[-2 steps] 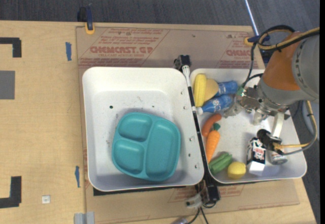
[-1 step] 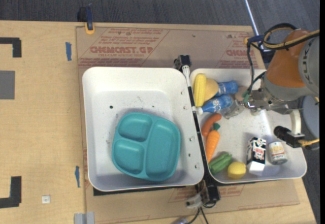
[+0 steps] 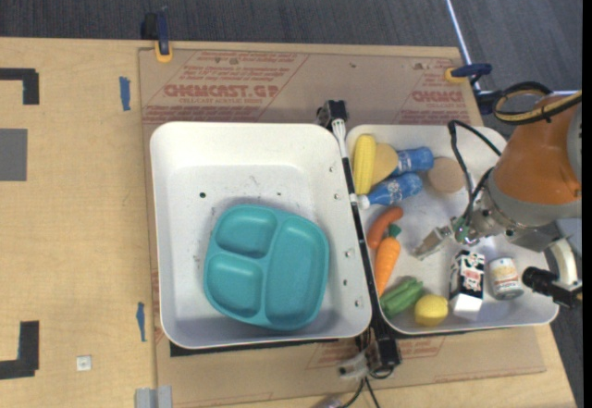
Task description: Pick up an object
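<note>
Pincer (image 3: 435, 241) low in the right bin (image 3: 481, 327), among the toy food.

The arm reaches in from the right, its metal fingers standing apart just right of the carrots (image 3: 385, 244), with nothing between them. The pickable things crowd this bin: a smooth yellow banana (image 3: 363, 162) and blue bottle (image 3: 407, 173) at the far side, a green pepper (image 3: 400, 295), lemon (image 3: 430, 308) and small boxy milk carton (image 3: 469, 278) near. The left bin (image 3: 176, 212) carries a rounded teal divided plate (image 3: 266, 265), probably too flat to grasp easily.
</note>
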